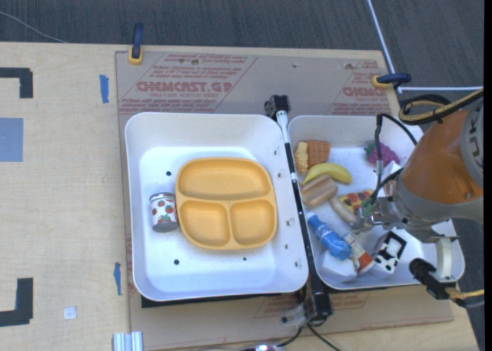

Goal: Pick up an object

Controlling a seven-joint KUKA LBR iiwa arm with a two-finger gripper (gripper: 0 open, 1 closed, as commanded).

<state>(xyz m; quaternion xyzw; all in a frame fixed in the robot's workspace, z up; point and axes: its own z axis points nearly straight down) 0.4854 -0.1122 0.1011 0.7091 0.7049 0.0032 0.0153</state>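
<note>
Bench-top bins sit ready; my gripper (367, 215) hovers just right of the banana (329, 172), grip state unclear, nothing lifted yet.

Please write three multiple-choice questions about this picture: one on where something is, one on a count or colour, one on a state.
1. Where does the small can stand?
A. left of the yellow tray, in the left bin
B. on the banana
C. outside both bins

2. How many compartments has the yellow tray?
A. two
B. three
C. five

3. How does the banana lie?
A. in the pincer
B. on the tray
C. loose in the right bin

Answers: 1 A, the can is beside the tray's left edge; 2 B, one long and two small; 3 C, it rests among the other toys.
</note>
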